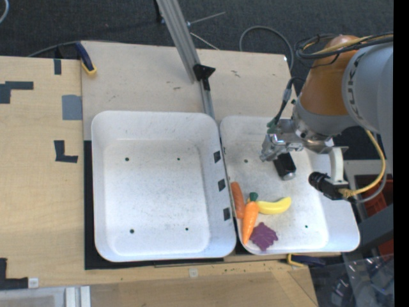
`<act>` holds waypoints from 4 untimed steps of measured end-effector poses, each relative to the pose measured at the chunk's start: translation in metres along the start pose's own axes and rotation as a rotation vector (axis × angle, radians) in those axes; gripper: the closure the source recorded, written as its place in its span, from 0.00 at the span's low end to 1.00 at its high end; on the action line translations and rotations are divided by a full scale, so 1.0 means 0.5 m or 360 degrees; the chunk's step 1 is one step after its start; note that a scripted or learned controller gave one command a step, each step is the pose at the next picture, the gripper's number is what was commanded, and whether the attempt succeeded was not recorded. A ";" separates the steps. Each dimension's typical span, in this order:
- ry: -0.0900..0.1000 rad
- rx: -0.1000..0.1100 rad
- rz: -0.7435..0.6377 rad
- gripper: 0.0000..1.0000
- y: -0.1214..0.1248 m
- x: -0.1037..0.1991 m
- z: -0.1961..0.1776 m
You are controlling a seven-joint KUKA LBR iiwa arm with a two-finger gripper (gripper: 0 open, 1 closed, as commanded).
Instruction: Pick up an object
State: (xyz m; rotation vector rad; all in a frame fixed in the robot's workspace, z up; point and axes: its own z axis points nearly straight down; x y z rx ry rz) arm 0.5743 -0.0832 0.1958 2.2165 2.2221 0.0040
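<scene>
The right bin (332,235) holds a yellow banana (275,205), an orange carrot (249,218) with a green top, a purple grape bunch (263,236), and a slim orange stick (237,198) leaning on the bin's left wall. My gripper (282,160) hangs over the bin's upper middle, above and slightly right of the banana and apart from every object. Nothing shows between its tips.
The left bin (153,184) sits beside the right one, sharing a divider wall. A metal pole (185,43) slants in from the top toward the bins' junction. A black cable fitting (327,185) hangs off the wrist over the right bin's right side.
</scene>
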 end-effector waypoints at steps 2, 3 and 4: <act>0.0002 0.0012 -0.0003 1.00 -0.035 0.093 -0.034; 0.0003 0.0013 -0.0006 1.00 -0.065 0.195 -0.020; 0.0003 0.0013 -0.0005 1.00 -0.102 0.282 -0.021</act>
